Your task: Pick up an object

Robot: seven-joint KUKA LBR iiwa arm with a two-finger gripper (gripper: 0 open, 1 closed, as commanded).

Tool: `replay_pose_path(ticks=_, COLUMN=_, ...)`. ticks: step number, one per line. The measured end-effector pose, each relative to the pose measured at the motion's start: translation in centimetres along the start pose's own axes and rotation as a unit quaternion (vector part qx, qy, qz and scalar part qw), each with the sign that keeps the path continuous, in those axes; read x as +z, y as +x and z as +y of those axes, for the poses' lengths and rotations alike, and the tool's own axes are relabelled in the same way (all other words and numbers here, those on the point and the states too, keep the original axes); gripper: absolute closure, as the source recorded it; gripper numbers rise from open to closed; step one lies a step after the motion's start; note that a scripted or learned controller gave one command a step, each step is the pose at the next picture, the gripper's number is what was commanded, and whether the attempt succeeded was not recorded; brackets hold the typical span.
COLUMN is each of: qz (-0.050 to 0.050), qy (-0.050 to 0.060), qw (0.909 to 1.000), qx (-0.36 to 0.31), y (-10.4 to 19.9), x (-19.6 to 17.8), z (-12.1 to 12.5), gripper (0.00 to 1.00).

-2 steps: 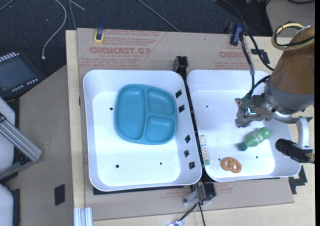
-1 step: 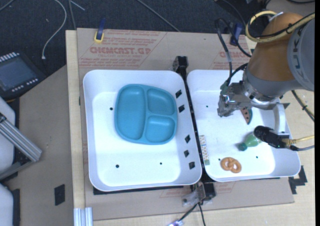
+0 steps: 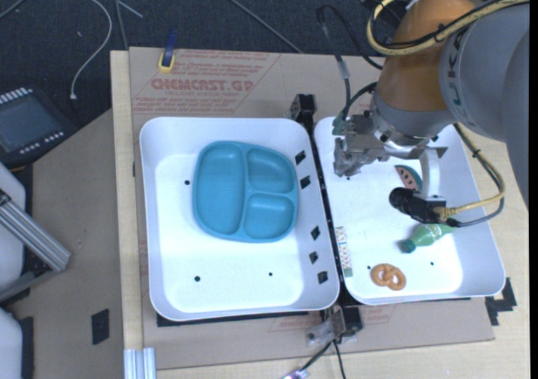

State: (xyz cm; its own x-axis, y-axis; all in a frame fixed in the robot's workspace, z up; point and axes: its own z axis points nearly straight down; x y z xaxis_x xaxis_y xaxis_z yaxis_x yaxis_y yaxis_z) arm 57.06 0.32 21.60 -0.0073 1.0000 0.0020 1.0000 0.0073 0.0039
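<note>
Blue tray [image 3: 245, 191] x1 in L bin; R bin: 1 pretzel [image 3: 387, 276], 1 green bottle [image 3: 425, 235]; tool [image 3: 346, 164] state unclear.

The arm [image 3: 471, 50] runs off the right edge and hides the far corner of the right bin [image 3: 471, 272]; the claw's [image 3: 346, 163] tips are blurred.

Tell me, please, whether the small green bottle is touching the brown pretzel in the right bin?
Apart. The camera view shows bare white bin floor between the small green bottle and the brown pretzel.
</note>
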Motion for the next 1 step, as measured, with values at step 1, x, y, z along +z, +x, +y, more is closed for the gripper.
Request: replay_pose_path(ticks=1, qz=0.000, qy=0.001, qw=1.0000, qx=0.000, y=5.18, x=-0.95, z=1.51, gripper=1.00)
